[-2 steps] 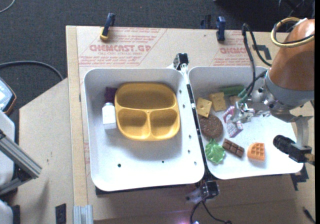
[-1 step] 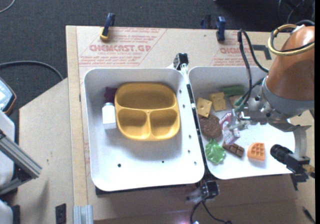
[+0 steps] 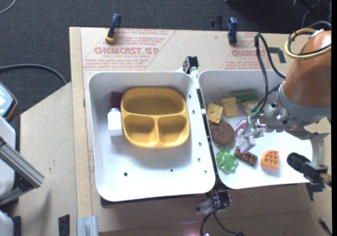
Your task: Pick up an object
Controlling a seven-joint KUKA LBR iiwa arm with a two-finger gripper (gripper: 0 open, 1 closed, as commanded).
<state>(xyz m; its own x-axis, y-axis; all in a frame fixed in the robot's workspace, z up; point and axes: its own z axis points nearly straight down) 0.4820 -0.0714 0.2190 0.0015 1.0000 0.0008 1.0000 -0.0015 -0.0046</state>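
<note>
Desk (image 3: 79, 124), right bin (image 3: 295, 174): end effector (image 3: 251, 128) low among crowded toy food; finger state cannot be told. Risk: snagging the brown patty (image 3: 222, 133) or neighbours together, then slipping.

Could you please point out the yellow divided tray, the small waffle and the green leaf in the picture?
yellow divided tray (image 3: 152, 104): camera view, on the floor of its large upper compartment.
small waffle (image 3: 270, 159): camera view, on the middle of its gridded face.
green leaf (image 3: 227, 159): camera view, on the middle of the leaf.
</note>
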